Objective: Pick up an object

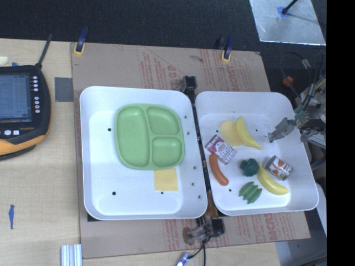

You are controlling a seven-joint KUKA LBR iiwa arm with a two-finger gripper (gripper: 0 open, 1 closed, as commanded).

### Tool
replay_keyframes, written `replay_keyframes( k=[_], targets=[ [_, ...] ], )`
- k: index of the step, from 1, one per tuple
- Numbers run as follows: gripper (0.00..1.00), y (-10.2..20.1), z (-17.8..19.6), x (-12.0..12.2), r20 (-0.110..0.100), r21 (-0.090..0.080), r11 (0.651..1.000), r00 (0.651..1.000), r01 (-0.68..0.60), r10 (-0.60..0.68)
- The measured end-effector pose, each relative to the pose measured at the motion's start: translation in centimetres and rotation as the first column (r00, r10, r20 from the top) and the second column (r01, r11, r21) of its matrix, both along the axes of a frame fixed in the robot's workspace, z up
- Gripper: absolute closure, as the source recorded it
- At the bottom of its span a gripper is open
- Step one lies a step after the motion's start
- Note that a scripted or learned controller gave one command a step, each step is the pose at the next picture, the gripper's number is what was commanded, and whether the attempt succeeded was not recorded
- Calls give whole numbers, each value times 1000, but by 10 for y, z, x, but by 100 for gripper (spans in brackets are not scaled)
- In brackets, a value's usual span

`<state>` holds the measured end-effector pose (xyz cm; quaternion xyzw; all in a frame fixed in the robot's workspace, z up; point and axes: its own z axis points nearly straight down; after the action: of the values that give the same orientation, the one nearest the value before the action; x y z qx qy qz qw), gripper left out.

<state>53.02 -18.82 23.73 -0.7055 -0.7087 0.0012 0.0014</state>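
Nearest the camera in the right white plastic bin (299,204) lie a green pea pod (250,192), a curved yellow banana (273,182) and a small red-labelled can (278,167). Beyond them the gripper (275,136) hovers with fingers spread and nothing between them, so this looks like the approach step. Next it must pick one object, perhaps the can, and descend over it.

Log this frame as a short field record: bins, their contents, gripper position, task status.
left bin: green divided plate, yellow square slice
right bin: two bananas, yellow round piece, small packet, sausage, broccoli, green pods, small can
gripper: fingers apart, over the right bin's right side, nothing between them
task status: no object picked up
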Motion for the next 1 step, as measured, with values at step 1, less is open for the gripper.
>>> replay_keyframes(
  k=[1],
  targets=[
    [0, 16, -127, -28, 17, -7, 1000, 1000, -1, 1]
  ],
)
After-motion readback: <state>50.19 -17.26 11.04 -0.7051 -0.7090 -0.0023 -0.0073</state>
